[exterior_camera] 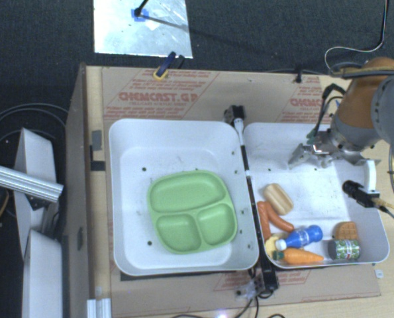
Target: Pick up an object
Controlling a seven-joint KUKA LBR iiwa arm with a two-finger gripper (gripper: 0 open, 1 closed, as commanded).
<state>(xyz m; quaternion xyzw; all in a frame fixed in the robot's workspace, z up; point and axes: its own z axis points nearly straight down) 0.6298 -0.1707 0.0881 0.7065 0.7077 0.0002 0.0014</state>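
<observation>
My gripper [309, 159] hangs over the upper part of the right bin [296, 134], open, with nothing between its fingers. Below it, at the bin's near end, lie a tan bread roll [278, 197], an orange sausage [274, 218], a blue bottle [302, 236], a carrot [302, 257], a yellow piece [270, 245], a brown cookie [346, 230] and a green can [345, 249]. The bread roll is the closest of these to the gripper, a little below and to its left.
The left bin [134, 144] holds a green divided plate [192, 211]. A dark divider [244, 164] runs between the two bins. The arm [362, 108] comes in from the right over the right bin's far corner.
</observation>
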